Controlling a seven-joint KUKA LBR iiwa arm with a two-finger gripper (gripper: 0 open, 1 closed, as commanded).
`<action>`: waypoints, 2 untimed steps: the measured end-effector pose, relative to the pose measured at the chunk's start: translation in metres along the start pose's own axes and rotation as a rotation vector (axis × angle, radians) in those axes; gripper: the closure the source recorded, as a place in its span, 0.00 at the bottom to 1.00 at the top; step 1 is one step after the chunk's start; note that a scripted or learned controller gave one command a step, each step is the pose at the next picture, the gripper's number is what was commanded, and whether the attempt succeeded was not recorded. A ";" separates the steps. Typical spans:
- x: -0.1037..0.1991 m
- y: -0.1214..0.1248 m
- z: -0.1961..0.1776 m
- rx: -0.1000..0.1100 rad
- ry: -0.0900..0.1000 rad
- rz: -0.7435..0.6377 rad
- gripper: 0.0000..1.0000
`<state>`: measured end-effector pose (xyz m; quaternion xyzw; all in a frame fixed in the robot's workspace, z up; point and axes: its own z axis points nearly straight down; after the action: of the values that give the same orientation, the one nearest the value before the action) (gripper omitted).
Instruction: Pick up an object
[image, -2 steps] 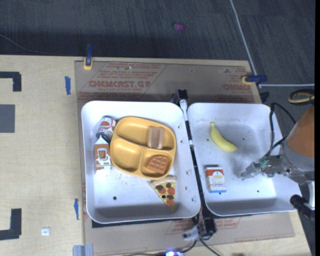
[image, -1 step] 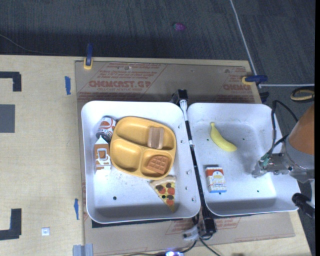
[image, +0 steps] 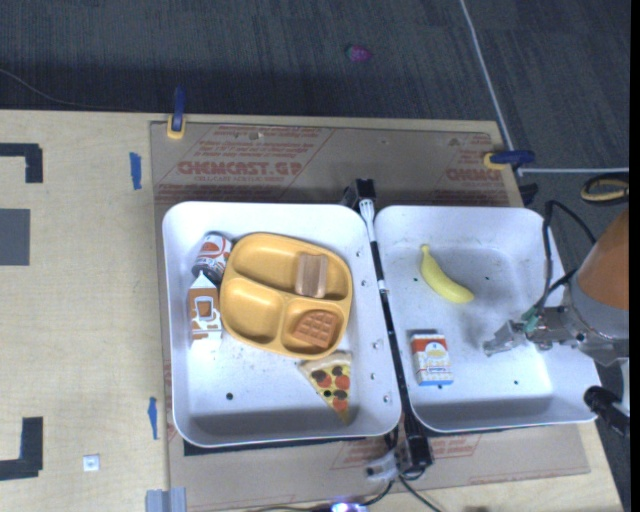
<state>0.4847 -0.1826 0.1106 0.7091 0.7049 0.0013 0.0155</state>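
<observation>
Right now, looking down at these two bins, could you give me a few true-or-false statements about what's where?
1. The banana lies in the right bin. True.
2. The yellow tray sits in the right bin. False: it is in the left bin.
3. The pizza slice lies beside the tray, near the left bin's front. True.
4. The gripper holds the small carton. False: the carton lies apart from it on the bin floor.

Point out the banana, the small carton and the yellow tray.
banana (image: 444, 277), camera view, middle of its curve
small carton (image: 432, 359), camera view, its front face
yellow tray (image: 250, 302), camera view, bare left compartment
</observation>
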 end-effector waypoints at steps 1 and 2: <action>0.041 -0.004 0.021 0.012 0.010 -0.002 0.00; 0.072 -0.003 0.020 0.008 0.009 -0.003 0.00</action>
<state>0.4832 -0.1107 0.0892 0.7082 0.7060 0.0018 0.0094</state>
